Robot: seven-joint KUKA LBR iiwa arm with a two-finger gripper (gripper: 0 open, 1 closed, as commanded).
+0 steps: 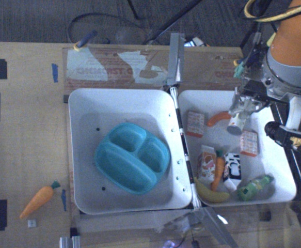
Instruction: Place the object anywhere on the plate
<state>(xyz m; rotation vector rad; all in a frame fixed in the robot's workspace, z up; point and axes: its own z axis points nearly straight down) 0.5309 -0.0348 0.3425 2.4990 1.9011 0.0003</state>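
Right bin [282, 177], upper area: I see the orange sausage-like object [218, 119] lying flat, its long axis running left-low to right-high, the right end pointing at the end effector [238, 122]. The end effector hangs just beside that end (whether it touches, I cannot tell), and I cannot tell its state either. The object is smooth, slightly curved and uniformly orange. The blue three-compartment plate [132, 157] sits in the left bin [83, 107], well apart from the object.
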